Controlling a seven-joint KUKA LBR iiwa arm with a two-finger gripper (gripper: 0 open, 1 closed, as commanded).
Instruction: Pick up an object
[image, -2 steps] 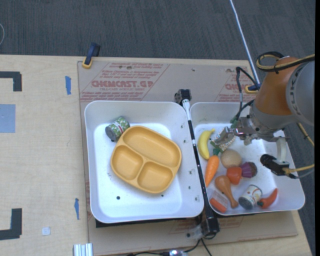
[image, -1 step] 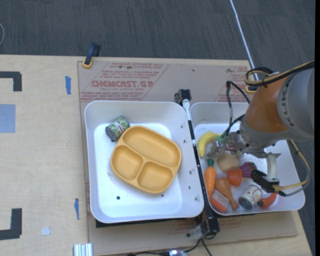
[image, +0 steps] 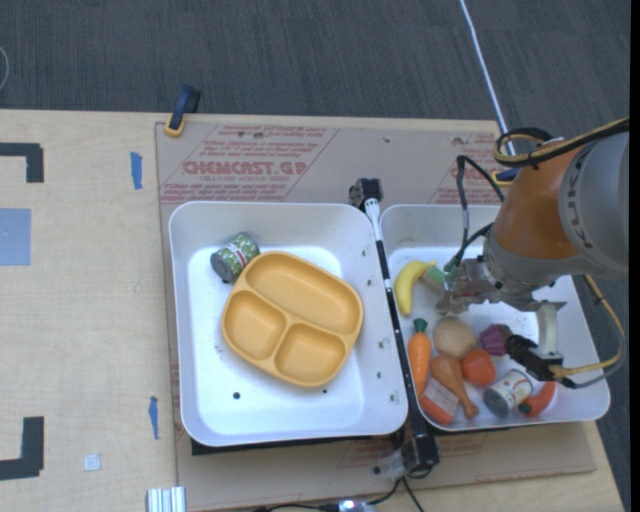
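Banana lay at the right bin's left wall, just beside the end effector, with potato and carrot crowded below. Could not tell whether clenched or released. Best approached from straight above, squared across the fruit's curve, kept off the bin wall and neighbouring food.

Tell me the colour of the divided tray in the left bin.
The divided tray is yellow-orange, plain with no pattern, seen clearly in the camera view.
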